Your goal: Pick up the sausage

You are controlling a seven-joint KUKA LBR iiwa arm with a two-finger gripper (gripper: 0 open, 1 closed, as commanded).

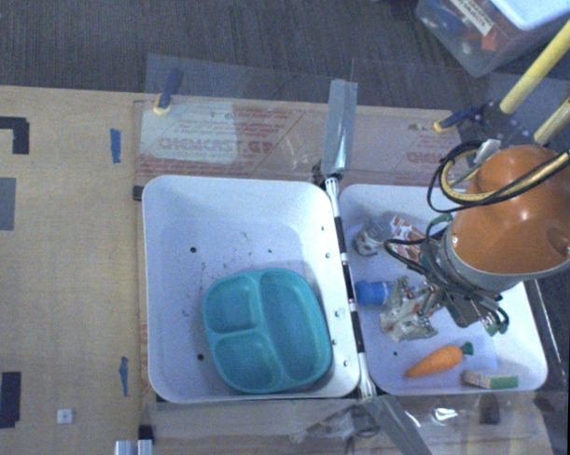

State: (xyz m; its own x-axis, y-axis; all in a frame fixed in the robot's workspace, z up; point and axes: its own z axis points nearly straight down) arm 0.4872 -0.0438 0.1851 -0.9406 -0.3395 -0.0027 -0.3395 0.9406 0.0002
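**Arm low over the right bin, sausage not identifiable**

The arm (509, 216), its orange band filling much of the upper right, reaches down into the right bin (532, 356). The gripper (415, 309) sits among cables and metal parts near the bin's middle, and whether it is open, closed or gripping anything cannot be told from this slant; its lower end is a pale, cluttered blur.

Several small things lie in the right bin. A toy carrot (437, 360), orange with a green top, rests near the front wall, tilted up to the right. Just right of it, close to the front right corner, lies a short tan piece with a green end (490, 379). A blue cylinder (371, 291) lies against the left wall, just left of the gripper. Behind it, a small grey rounded object (368, 241) sits near a red-and-white item (402, 228) that is partly hidden by the arm. None of these can be confidently read as the sausage; its place cannot be told.

The left bin (173, 218) holds a teal divided plate (266, 329) with three compartments, set toward the front right corner.
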